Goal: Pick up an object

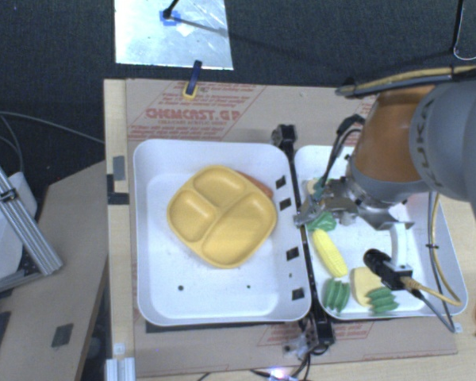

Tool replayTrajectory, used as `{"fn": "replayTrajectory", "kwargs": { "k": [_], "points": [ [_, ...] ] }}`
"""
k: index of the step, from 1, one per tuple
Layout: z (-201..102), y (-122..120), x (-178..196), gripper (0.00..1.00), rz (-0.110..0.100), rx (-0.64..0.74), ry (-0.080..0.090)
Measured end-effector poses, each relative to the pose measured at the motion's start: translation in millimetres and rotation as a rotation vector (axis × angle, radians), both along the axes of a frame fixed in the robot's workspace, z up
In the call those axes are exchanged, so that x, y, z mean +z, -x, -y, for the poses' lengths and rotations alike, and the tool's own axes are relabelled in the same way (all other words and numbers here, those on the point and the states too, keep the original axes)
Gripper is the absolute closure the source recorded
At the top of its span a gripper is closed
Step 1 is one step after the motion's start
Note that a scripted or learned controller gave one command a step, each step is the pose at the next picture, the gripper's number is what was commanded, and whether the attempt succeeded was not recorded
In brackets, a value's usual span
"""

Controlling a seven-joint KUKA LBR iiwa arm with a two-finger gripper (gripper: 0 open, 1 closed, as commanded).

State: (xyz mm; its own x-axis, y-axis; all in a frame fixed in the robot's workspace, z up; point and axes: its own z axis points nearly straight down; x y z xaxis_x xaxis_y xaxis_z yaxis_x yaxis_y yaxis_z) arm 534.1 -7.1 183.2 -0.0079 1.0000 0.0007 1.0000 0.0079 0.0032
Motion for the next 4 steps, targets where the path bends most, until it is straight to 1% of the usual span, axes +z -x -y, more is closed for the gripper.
{"fn": "replayTrajectory", "kwargs": {
  "k": [1, 2, 3, 4],
  "points": [
    [-15.4, -7.1, 135.2, 0.0, 0.013, 0.0, -0.001],
    [-73.3, -32.7, 132.0, 0.0, 0.001, 0.002, -0.002],
    [-138.8, -24.5, 14.6, 0.0, -0.014, 0.002, 0.0],
    [-134.7, -27.8, 32.4, 1.0, -0.002, 0.0, 0.0]
  ]
}}
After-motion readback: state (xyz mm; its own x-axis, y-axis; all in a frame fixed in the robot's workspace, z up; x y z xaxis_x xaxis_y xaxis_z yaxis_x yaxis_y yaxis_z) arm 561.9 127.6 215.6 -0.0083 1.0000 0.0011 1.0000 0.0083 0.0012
